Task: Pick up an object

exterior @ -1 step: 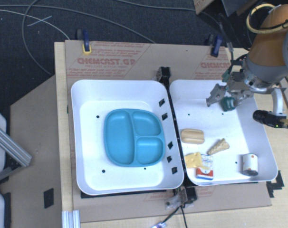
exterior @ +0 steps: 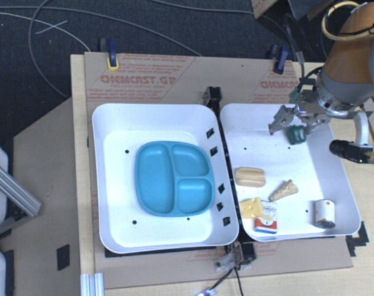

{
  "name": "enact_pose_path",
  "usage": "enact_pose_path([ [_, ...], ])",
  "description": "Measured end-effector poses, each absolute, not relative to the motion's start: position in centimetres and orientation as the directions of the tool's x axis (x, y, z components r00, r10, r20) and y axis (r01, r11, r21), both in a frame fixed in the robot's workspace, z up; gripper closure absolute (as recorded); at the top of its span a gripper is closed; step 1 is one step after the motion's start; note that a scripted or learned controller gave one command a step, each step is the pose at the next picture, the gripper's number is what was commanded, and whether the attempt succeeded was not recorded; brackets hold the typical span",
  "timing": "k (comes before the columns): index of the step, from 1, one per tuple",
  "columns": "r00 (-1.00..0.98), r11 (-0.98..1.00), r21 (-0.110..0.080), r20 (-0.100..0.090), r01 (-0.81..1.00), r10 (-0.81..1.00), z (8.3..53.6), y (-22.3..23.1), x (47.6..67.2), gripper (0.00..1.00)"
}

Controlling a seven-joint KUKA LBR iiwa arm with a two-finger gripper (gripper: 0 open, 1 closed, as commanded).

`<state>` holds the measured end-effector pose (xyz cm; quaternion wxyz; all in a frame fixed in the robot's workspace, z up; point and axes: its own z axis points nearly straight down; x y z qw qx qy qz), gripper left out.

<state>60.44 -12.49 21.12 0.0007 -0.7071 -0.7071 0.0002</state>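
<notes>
**Grasp looks made, lift not confirmed**

You see the gripper over the upper part of the right bin, arm reaching in from the right. A small teal object sits right at the fingers, apparently pinched between them. It's small and partly covered by the metal, so treat the pinch as likely, not certain. You can't tell from this slant whether the teal object is off the bin floor or touching it.

Rest of the right bin, all well apart from the gripper, lower half:
- tan bread-roll shape, near the divider
- pale wedge-like piece, just right of the roll
- yellow piece touching a red, white and blue packet at the bottom edge
- small white-and-grey cylinder, lower right corner

Left bin holds a blue divided plate, three compartments, nothing in them. Both bins sit on a cardboard-covered desk.

Progress call: you're past approach and closing, so the pick target is the teal object. What's left is a clear lift with the object staying in the fingers. Since the grip sits on a small item near the fingertips, slipping out on the way up is the thing to watch.
</notes>
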Motion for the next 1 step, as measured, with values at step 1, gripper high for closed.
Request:
enact_pose_path([
  [1,0.001,-0.001,-0.007,0.002,1.000,1.000,16.23,-13.43,60.39,0.00],
])
